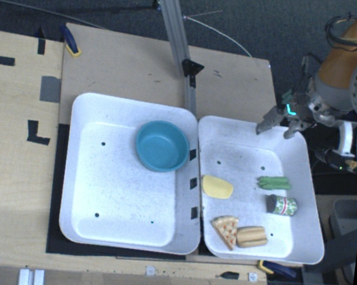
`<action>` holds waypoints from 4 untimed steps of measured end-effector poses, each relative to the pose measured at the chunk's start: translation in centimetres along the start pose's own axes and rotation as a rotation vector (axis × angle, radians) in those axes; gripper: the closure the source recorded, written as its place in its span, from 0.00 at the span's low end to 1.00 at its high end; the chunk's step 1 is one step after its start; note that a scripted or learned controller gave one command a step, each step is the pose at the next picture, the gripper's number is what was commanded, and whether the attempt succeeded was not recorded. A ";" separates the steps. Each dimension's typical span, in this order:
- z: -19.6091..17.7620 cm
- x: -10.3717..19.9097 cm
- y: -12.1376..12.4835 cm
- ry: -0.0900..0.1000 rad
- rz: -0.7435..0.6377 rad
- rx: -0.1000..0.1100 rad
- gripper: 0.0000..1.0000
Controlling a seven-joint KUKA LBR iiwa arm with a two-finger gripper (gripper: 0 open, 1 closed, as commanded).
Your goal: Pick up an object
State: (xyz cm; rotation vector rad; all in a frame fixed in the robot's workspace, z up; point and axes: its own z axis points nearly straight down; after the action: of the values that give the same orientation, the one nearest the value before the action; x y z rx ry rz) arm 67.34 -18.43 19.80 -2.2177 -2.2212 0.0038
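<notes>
Green pod, can, yellow piece, pizza slice, bun, right bin

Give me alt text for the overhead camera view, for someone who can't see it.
A robot gripper hovers open over the far edge of the right bin, which holds a yellow piece, green pod, small can, pizza slice and hot dog bun. The left bin holds a blue bowl.

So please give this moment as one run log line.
hand: open, nothing held, over right bin far rim | blue bowl: left bin
</notes>
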 end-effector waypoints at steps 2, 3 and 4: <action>6.2 -0.2 0.5 -0.001 -0.001 0.004 0.00; 11.2 -0.1 0.5 -0.002 -0.002 -0.002 0.00; 9.9 -0.1 0.5 -0.004 -0.003 -0.003 1.00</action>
State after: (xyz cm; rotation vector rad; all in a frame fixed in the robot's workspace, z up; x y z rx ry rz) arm 67.84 -18.52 9.88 -2.2185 -2.2278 0.0055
